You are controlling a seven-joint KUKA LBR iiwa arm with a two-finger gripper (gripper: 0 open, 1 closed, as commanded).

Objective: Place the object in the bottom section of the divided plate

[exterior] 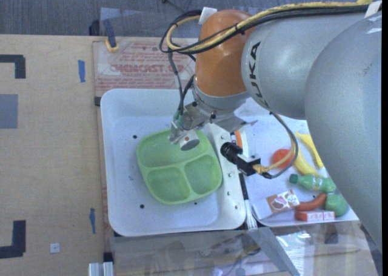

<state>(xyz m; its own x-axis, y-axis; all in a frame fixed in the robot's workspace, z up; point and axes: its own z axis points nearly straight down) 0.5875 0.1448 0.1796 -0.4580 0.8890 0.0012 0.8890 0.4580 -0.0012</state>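
Observation:
A green divided plate [176, 168] lies in the left white bin [121, 165]. It has one large section toward the far left and two smaller sections along its near side. My gripper [185, 134] hangs over the plate's far right rim, under the orange wrist band [221, 56]. A small grey round piece [190, 143] sits right at the gripper's tip, above the edge of the large section. Whether that piece is a held object or part of the gripper is unclear from this angle.
The right bin [260, 208] holds several toy foods: a red-orange round fruit [280, 158], a yellow banana [309, 149], a green bottle [312, 182], a red sausage [309, 204] and a printed packet [282, 200]. The big grey arm covers much of that bin. Cardboard [142, 65] lies behind the bins.

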